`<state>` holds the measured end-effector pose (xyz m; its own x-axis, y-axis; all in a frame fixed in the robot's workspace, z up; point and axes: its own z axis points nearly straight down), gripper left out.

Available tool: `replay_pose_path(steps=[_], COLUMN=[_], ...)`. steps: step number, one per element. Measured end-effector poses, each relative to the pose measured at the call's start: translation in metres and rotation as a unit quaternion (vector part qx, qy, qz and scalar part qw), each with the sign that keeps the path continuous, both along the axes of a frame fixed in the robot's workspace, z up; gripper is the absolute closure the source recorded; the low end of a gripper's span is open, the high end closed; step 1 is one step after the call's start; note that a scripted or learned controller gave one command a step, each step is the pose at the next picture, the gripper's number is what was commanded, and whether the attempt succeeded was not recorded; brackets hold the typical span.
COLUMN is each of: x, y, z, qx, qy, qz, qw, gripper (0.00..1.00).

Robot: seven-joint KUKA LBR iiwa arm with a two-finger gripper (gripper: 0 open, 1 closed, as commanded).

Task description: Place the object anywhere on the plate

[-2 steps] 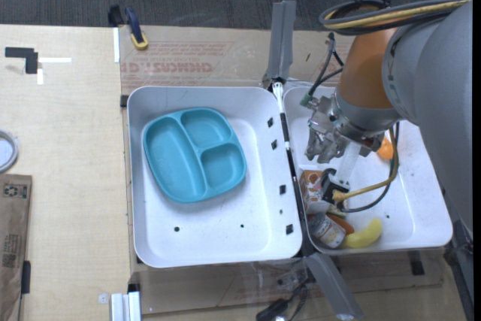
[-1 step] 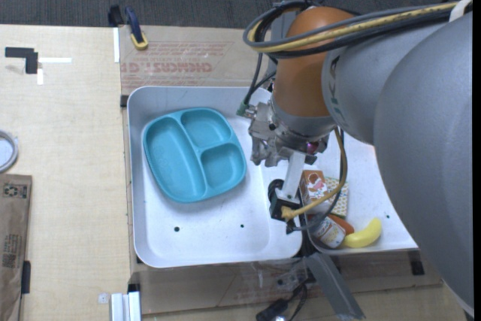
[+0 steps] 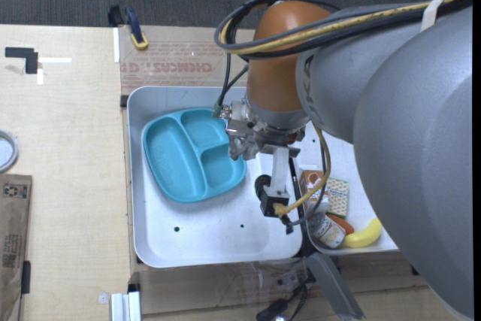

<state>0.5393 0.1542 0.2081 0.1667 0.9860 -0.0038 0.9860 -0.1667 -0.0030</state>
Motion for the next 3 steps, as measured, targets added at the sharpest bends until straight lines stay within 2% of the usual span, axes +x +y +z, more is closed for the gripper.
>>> replay_pose_path(steps=[1,2,3], x=[0.025,-0.022,0.027], y=[0.069,-0.031,0.062], z=[0.003,0.036,-0.075], qx=[0.0,0.0002,0.0003], qy=[0.0,0.001,0.0], qz=[0.069,-0.016,0.077], qw=[0.9976,0.9999,0.997], gripper=[1.0,1.0,1.0])
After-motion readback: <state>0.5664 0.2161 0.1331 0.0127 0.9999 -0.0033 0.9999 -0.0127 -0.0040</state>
